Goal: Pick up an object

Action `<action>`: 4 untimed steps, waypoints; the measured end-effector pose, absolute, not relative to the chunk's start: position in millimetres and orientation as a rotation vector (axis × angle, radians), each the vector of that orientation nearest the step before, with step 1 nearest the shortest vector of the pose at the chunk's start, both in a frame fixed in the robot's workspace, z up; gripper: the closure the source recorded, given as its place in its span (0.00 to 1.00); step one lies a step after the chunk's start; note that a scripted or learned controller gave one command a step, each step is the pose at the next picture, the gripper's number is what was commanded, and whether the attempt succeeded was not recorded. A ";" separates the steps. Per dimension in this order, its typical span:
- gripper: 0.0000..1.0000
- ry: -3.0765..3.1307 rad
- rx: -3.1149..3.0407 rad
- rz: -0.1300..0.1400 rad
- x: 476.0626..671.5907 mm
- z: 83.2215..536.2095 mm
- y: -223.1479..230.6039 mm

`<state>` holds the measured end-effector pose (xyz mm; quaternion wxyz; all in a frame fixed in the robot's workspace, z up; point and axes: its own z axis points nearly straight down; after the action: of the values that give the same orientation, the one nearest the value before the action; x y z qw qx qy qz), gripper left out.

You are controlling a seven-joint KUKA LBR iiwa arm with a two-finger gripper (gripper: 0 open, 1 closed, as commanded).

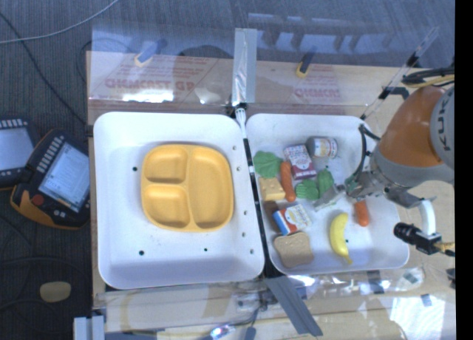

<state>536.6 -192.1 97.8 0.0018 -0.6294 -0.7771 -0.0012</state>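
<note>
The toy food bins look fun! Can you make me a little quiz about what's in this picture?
1. True or false: the yellow tray sits in the left bin.
2. Which of these lies nearest the right bin's front edge?
A. the can
B. the slice of bread
C. the green leafy piece
3. Fill in the missing word: the fruit lying beside the bread is a yellow ______.

Key:
1. True
2. B
3. banana
</note>
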 end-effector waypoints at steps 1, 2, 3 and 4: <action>0.00 -2.498 -1.939 -0.038 502.9 94.0 -195.2; 1.00 -2.494 -1.942 -0.030 503.0 100.3 -198.0; 1.00 -2.416 -2.006 0.004 531.8 234.2 -155.6; 1.00 -2.527 -1.862 0.006 574.6 211.1 -95.0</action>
<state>574.6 -95.0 211.1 0.0014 -0.5932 -0.8050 0.0018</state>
